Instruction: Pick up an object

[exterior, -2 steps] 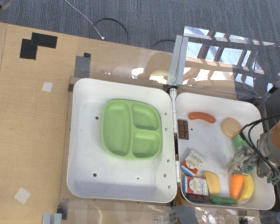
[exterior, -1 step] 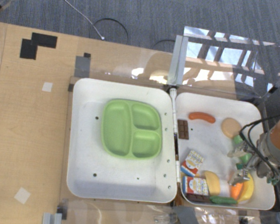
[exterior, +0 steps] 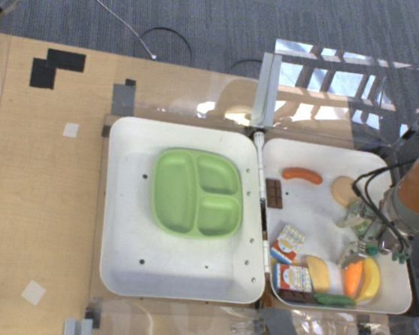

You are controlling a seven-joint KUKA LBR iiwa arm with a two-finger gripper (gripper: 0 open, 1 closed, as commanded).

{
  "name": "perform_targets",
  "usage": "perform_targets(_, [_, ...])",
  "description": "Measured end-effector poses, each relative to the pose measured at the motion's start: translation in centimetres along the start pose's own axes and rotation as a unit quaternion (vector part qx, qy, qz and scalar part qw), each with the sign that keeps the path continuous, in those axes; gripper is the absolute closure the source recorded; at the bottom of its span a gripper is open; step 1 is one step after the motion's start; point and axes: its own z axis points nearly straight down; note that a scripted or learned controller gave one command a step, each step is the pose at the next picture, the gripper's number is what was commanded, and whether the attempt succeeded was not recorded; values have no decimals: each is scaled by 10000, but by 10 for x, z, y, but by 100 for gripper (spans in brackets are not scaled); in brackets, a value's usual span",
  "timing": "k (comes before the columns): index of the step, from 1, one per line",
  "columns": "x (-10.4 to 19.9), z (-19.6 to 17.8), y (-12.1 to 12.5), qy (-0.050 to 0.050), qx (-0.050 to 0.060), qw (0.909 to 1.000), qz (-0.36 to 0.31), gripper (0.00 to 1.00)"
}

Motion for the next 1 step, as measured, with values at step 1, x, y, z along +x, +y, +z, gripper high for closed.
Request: perform_targets(1, [41, -1, -8, -21, 4, 10000, 4, 0])
